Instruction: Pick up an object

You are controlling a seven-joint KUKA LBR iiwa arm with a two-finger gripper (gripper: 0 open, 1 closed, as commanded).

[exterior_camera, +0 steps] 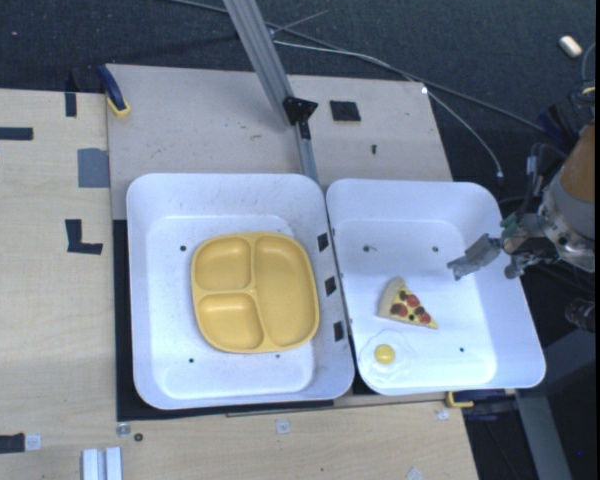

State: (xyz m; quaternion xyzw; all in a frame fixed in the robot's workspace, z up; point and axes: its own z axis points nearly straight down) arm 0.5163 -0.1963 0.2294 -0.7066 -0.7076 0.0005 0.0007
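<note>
2 jaws spread open, nothing between, beside pizza slice.

**Pale wood under even light**

A light wooden tabletop carries dark tape patches at left. Beyond it lies dark blue carpeted floor, crossed by thin cables. A grey metal pole slants in from the far side.

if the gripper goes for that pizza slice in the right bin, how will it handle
The pizza slice lies flat and thin on the bin floor, so fingers may struggle to get under it. It looks like a small stiff toy, probably light, and likely to slide rather than roll.
</note>
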